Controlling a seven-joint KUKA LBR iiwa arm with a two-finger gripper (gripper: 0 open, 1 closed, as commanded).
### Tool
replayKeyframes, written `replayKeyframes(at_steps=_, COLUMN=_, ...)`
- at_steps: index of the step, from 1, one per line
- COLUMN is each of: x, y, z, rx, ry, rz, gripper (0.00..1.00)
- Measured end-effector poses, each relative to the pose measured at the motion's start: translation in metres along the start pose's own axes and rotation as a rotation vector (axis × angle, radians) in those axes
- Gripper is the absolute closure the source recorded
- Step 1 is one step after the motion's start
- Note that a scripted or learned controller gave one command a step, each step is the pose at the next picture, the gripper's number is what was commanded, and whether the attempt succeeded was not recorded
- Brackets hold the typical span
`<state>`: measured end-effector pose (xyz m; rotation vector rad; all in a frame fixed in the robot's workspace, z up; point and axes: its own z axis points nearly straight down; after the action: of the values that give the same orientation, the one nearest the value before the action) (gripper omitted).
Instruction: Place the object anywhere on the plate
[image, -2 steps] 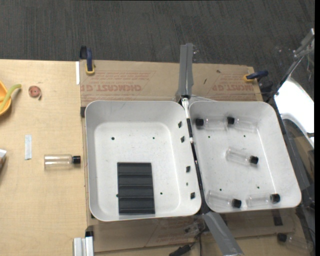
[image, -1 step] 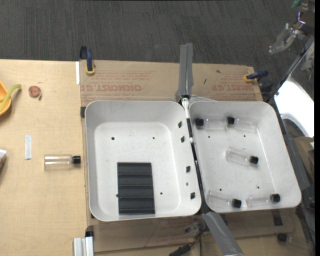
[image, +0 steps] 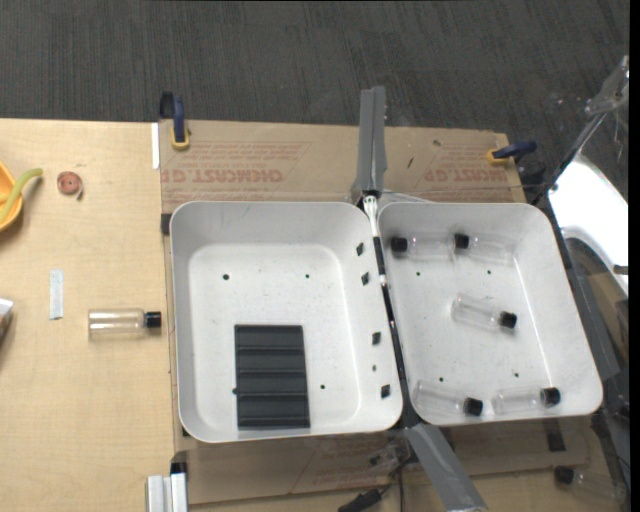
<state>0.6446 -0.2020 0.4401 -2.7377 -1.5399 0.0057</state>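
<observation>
Lying flat in the left bin (image: 182, 300), near its front wall and a little left of the middle: a black ribbed plate (image: 270, 377), with nothing on top of it. Resting in the right bin (image: 562, 262), well apart from the plate: five clear vials with black caps. Placed near the far wall, two of them, the far-left vial (image: 412, 245) and the far-right vial (image: 472, 241), both hard to see against the white floor. Lying alone around the middle of that bin, at a slight slant, the middle vial (image: 482, 314), cap toward the right. Set along the front wall, the front-left vial (image: 460, 404) and the front-right vial (image: 530, 400), close to each other but not touching.

Cannot tell the state of the end effector, wide or narrow, or holding anything.

Standing side by side on a sheet of cardboard (image: 260, 165), both bins, with a blue clamp (image: 173, 118) at the sheet's far left corner and a second clamp (image: 510, 152) at the far right. Lying on the wooden table (image: 80, 420) just left of the left bin: one more clear bottle (image: 120, 320), on its side, black cap toward the bin. Seen farther left on the table: a small white strip (image: 56, 295), a small round reddish piece (image: 68, 183), and part of an orange bowl (image: 6, 198) at the edge.
</observation>
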Motion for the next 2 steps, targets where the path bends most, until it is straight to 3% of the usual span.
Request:
replayKeyframes(at_steps=1, x=0.067, y=-0.023, z=0.0, rx=0.001, ry=0.0, rz=0.189, gripper=0.0)
replayKeyframes(at_steps=2, x=-0.01, y=-0.007, z=0.001, rx=0.003, ry=-0.001, rz=0.324, gripper=0.0)
